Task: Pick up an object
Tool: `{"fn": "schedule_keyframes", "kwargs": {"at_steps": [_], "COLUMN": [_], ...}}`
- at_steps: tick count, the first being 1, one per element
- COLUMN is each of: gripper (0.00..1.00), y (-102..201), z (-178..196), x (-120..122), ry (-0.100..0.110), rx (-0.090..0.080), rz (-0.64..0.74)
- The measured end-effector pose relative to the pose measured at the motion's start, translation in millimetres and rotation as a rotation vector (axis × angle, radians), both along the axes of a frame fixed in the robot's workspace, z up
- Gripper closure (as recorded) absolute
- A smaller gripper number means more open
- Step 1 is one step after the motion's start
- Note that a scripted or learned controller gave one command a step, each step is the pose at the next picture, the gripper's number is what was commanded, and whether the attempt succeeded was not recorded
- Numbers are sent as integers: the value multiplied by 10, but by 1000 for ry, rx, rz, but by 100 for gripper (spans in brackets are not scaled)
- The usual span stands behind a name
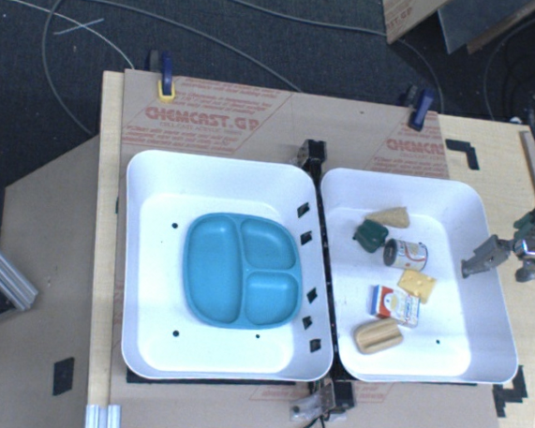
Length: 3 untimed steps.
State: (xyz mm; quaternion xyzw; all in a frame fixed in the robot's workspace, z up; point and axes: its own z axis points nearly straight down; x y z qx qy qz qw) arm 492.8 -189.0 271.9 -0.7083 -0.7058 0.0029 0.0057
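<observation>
The right bin (485,305) holds a bread roll (377,337) near its front edge, a small carton (396,304), a yellow wedge (417,285), a can (405,253), a green block (371,234) and a tan wedge (388,216) toward the back. The pincer (485,258) hangs over that bin's right edge, grasping nothing; I cannot tell whether it is released or clenched. The left bin (142,243) carries a blue divided plate (242,270).

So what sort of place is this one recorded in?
Most likely a robotics lab bench, not a kitchen. Two white bins sit clamped on a protective board, cables trail over dark carpet, and toy food such as a bread roll lies by a blue divided plate.
</observation>
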Motion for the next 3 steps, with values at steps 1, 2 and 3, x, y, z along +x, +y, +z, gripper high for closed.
{"fn": "schedule_keyframes", "kwargs": {"at_steps": [1, 2, 3], "gripper": [0, 0, 0], "y": [6, -82, -36], "z": [56, -452, -942], "x": [22, 65, 149], "ry": [-11, -6, -6], "rx": [-3, -1, 0], "rz": [4, 3, 4]}}
